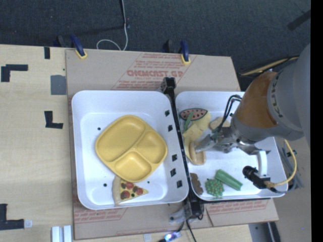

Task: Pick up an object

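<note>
Look at the right bin point(280, 150), where your end effector point(202, 144) reaches in from the right and sits low over a cluster of pale yellow toy food pieces point(194, 135) near the bin's left wall. You cannot tell from this angle whether it is open or closed, nor whether anything sits in its grip. The cluster is soft-looking and cream to yellow; its lower piece point(196, 155) is a tan, rounded oblong whose long axis runs roughly up and down the view, just beside the divider between the bins. Above the cluster lies a watermelon slice point(194, 115), red with dark seeds and a green rind, its long axis lying across the view with the curved rind toward the top. Toward the bin's near edge you see a green pod-shaped piece point(229, 180), long axis slanting from upper left to lower right, and touching or just beside its left end a knobbly green bunch of grapes point(214, 187). A small brown item point(197, 186) lies left of the grapes; it is too small to identify. In the left bin point(81, 135) a yellow divided plate point(131, 147) sits tilted on the diagonal, with a pizza slice point(128, 190) just below it, its tip pointing right. Both bins rest on cardboard point(146, 72) on the counter point(30, 135).
</note>
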You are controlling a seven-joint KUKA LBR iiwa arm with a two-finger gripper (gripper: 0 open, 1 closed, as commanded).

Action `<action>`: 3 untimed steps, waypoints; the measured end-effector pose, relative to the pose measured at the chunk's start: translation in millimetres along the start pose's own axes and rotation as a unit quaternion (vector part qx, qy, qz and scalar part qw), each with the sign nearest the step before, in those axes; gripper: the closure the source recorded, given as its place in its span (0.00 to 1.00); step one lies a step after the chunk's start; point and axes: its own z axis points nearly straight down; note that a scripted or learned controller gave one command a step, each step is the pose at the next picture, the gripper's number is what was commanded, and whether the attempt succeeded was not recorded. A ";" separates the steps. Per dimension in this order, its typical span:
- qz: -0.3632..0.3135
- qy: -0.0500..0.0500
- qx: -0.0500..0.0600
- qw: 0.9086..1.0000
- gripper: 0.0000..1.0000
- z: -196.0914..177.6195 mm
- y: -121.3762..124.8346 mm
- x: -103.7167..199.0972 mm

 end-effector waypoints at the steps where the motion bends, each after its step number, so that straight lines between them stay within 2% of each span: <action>1: 0.002 0.002 0.001 1.000 0.00 0.1 -15.5 -46.2; 2: 0.000 0.000 0.001 1.000 0.00 -0.3 47.8 -96.9; 3: -0.002 0.000 0.001 1.000 0.00 1.8 105.9 -55.6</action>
